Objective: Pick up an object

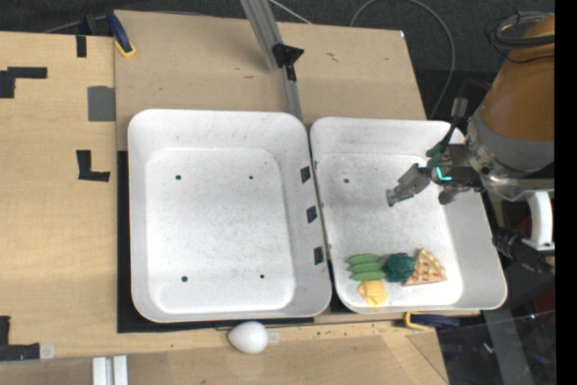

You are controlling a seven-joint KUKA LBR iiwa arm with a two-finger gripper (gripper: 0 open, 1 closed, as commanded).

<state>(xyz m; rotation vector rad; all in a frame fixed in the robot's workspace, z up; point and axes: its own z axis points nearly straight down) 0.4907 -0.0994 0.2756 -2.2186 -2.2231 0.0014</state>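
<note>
Several small toys lie bunched at the near end of the right bin (469, 230): green pea pods (364, 263), a dark green lump (397, 266), a yellow piece (372, 290) and an orange wedge like a pizza slice (425, 269). My gripper (424, 190) hangs over the middle of that bin, farther back than the toys and apart from them. Its fingers (403, 187) stand open with nothing between them.
The left bin (144, 194) adjoins the right one, with black clips along the shared rim. A white egg (248, 337) lies on the bench in front of the left bin. A grey metal bar (257, 0) slants in from the top.
</note>
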